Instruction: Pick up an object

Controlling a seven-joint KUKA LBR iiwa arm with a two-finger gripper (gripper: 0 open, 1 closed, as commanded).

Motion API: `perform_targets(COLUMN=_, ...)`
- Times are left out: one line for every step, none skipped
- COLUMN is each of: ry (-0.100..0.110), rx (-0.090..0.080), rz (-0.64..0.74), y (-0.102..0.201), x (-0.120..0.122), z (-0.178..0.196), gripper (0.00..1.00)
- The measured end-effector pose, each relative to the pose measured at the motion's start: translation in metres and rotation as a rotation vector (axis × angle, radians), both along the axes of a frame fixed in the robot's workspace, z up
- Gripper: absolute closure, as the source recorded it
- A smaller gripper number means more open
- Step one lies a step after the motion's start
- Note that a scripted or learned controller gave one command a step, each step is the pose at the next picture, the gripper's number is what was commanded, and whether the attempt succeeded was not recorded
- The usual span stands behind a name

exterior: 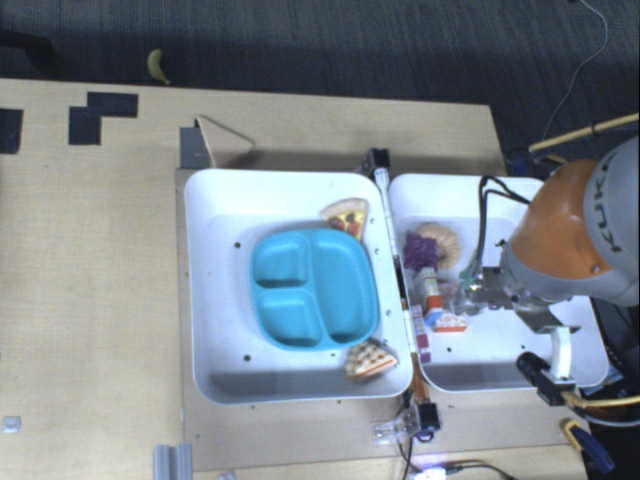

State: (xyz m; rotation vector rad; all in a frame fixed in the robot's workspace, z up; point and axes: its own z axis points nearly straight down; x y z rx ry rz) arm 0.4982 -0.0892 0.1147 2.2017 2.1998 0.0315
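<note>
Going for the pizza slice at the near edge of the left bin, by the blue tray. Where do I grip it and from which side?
Come straight down on the pizza slice and grip across its narrower width. It lies flat in the left bin, hemmed between the blue tray and the bin's sloped walls, so a sideways approach is probably blocked. Expect little room for the jaws on the wall side.

Blue tray (316, 288), white bins (215, 298)
</note>
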Motion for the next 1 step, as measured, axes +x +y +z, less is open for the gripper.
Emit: perform_targets(ry=0.0, rx=-0.001, rz=-0.001, y=-0.0009, x=-0.0002, z=0.0, gripper=0.0)
